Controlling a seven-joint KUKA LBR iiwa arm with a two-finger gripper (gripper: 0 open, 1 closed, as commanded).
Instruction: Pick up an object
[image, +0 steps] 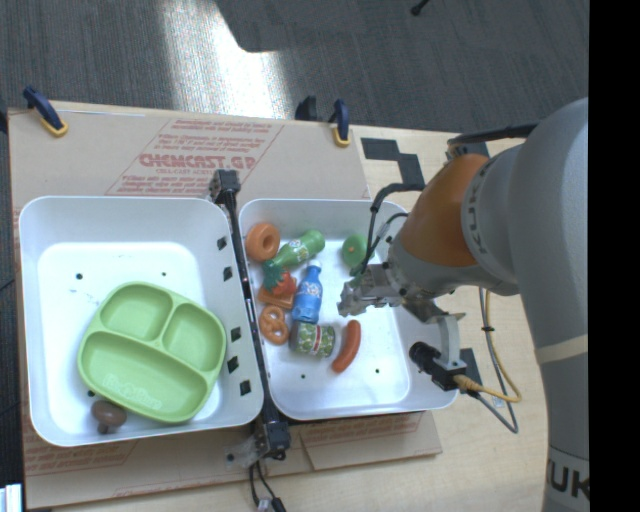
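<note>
While the tool's (352, 300) state stays unclear, a glossy red sausage (346, 346) lies just below.

Arm: reaching in from the right over the right bin (300, 398).
End effector (362, 297): hovering above the sausage (346, 346), beside the blue bottle (308, 293).
Left bin (30, 300): holding a green divided plate (152, 348).
Counter (330, 445): carrying both bins.
</note>
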